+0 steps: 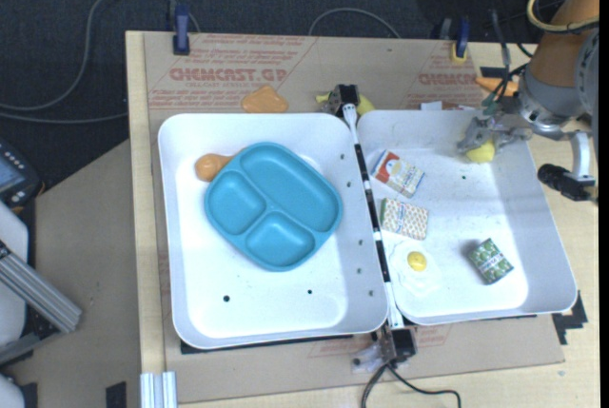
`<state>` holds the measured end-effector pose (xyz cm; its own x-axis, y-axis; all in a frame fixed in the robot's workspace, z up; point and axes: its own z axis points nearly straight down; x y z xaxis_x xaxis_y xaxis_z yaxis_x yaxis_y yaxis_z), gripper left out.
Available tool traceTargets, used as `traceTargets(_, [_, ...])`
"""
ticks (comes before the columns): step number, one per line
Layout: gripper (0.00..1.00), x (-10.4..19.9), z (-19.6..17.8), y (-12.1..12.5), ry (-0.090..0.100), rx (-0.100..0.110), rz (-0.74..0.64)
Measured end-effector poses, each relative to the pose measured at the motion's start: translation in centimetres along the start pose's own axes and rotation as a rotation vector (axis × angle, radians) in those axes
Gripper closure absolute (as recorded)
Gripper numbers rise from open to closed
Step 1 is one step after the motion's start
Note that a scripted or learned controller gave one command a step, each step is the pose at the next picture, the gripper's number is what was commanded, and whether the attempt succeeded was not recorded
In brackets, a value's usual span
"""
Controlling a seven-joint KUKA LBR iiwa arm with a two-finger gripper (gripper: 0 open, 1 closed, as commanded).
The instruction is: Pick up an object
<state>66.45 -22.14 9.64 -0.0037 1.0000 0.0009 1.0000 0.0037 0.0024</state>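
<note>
In the camera view, the arm (561, 64) entered from the upper right of the frame, its orange band above the grey wrist, and its pincer (483, 138) hung low over the upper right part of the right bin (542, 244). A small yellow object (482, 151) lay just under the pincer tip, touching it or nearly so; whether it sat between the jaws or merely beside them could not be told, and whether the pincer stood apart or together could not be told either, since the tip was small and blurred. The object looked to rest on the bin floor, so by this view the pick was not yet done: the pincer appeared to be at the reach or grasp step, with the closing, if not made, and the lift left. Elsewhere in the right bin lay a red-and-white packet (398, 174) at upper left, a dotted packet (405, 219) below it, a yellow disc (417, 261) lower down, and a green block (489, 260) at lower right, all well apart from the pincer. The left bin (190, 292) held a blue tray (273, 204) with an orange thing (209, 165) at its upper left edge. Another orange piece (265, 100) lay on the bench (143, 206) above the left bin.
</note>
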Motion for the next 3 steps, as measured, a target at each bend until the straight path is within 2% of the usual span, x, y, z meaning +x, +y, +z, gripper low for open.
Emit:
traceTargets(1, [1.0,8.1,1.2,0.0,0.001,0.009,-0.002])
traceTargets(2, [1.0,15.6,-9.8,0.5,-0.001,-0.006,-0.003])
traceTargets(3, [1.0,20.0,-11.7,-2.7,0.001,0.005,0.0])
